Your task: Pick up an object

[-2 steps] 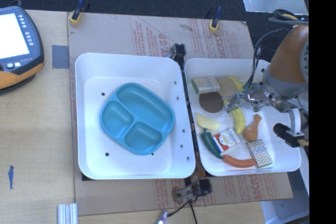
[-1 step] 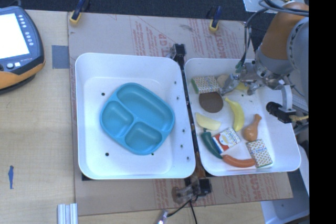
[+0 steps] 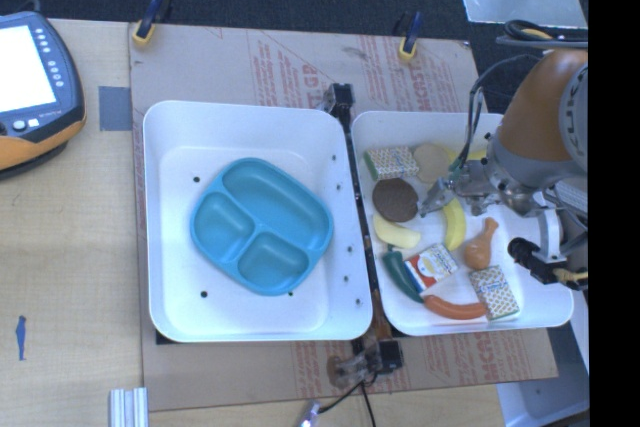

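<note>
White plastic walls crowd the right shallow bin (image 3: 400,323), where the grey two-finger gripper (image 3: 447,187) hangs low, fingers spread, over a yellow banana (image 3: 455,223) lying lengthwise near-to-far. Around it: brown round patty (image 3: 395,200), orange sausage (image 3: 455,308), drumstick (image 3: 481,244), small cartons. Left bin (image 3: 160,215) holds a blue divided plate (image 3: 261,226) with open room around it.

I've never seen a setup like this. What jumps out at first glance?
A bright blue divided plate lies alone in the left bin. The right bin is crowded with toy food, a yellow banana and a brown patty among them, and the grey-and-orange arm leans over it from the right.
</note>
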Robot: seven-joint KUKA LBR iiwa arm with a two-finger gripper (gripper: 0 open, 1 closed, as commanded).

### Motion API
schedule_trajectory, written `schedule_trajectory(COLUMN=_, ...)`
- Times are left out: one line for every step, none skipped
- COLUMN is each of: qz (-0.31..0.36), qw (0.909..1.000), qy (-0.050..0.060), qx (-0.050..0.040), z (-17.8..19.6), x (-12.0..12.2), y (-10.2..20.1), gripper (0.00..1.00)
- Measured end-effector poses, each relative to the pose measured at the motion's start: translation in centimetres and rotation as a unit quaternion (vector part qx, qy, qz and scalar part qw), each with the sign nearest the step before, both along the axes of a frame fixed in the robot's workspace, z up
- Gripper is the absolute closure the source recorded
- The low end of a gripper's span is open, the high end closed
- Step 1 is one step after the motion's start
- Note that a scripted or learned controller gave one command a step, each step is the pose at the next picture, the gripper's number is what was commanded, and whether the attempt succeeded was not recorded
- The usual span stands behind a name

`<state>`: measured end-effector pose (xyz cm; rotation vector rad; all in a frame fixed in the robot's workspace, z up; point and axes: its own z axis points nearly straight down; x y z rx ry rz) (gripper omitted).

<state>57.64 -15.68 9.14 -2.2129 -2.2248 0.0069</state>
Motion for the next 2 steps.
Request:
schedule_trajectory(qz=0.001, qw=1.0000, qy=0.001, qx=-0.0005, z=1.0, x=0.0, y=-0.1, gripper=1.00)
schedule_trajectory(qz=0.000, qw=1.0000, qy=-0.002, qx=0.0005, z=11.6, x=-1.2, y=5.1, gripper=1.00)
